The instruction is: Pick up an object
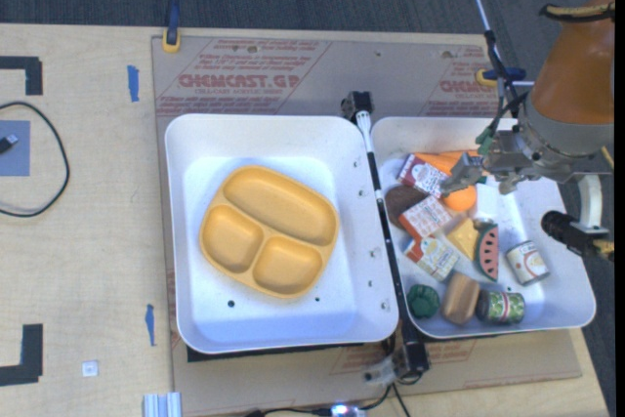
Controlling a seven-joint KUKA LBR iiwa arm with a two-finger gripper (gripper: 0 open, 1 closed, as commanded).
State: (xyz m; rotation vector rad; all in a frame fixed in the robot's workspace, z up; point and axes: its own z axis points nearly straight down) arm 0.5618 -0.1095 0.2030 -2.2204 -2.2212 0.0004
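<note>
Orange-banded and grey, the arm (576,73) is reaching in from the right and hanging its gripper (493,161) over the far side of the right bin (576,303), just above a crowded heap of toy food; whether the gripper is open or closed cannot be told from this angle. No single target is marked out, but the likeliest candidates are lying directly beneath it: an orange ball (461,199) and a red and white carton (422,175), touching each other. The carton's long axis is running from upper left to lower right, slanting toward the ball. Trouble looks likely to come from the crowding, since a descent here could be catching two pieces at once or nudging the round ball sideways out of the grip. Nearer the camera, a watermelon slice (486,251) is standing roughly upright in the picture, and a green-labelled can (501,307) is lying on its side, pointing left to right. In the left bin (186,161), a yellow divided tray (269,229) is sitting untouched.
</note>
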